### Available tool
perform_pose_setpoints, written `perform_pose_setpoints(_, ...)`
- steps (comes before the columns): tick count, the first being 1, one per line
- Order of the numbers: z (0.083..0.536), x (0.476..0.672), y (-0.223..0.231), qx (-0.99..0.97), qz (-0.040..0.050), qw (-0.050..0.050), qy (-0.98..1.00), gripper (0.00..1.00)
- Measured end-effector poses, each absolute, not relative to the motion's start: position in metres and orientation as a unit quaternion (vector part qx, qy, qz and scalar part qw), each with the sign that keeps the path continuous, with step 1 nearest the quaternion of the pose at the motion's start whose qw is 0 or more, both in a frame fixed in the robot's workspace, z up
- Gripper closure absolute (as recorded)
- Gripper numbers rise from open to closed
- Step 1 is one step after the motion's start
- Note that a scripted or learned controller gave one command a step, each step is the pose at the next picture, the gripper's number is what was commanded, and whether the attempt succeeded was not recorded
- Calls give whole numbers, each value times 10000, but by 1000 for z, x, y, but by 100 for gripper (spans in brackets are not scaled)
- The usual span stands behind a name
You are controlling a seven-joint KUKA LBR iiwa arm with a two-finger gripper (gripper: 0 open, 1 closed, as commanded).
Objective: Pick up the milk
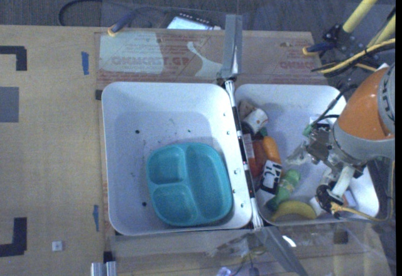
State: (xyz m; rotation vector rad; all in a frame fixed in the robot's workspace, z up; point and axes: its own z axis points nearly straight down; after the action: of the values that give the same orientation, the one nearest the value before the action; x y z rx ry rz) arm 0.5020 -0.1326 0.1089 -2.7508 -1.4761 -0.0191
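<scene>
Teal tray (188,183); white bins (129,124); yellow banana (294,210); black-and-white milk carton (271,176).

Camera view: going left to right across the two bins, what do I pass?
Teal three-compartment plastic tray → black-and-white cardboard carton → green plastic bottle → grey end effector. The yellow banana is left out because it stretches across several of these.

Gripper (306,151) over cluttered bin (295,110)
</scene>
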Motion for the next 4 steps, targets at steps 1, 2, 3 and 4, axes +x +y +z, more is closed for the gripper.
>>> perform_pose_setpoints(1, 168, 479, -146, -9255, 11, 8, -3786, 0)
perform_pose_setpoints(2, 107, 534, -173, -9022, -82, -95, -4311, 0)
perform_pose_setpoints(3, 104, 597, -190, -8877, -122, -83, -4602, 0)
perform_pose_setpoints(4, 108, 584, -183, -9448, -66, -63, -3276, 0)
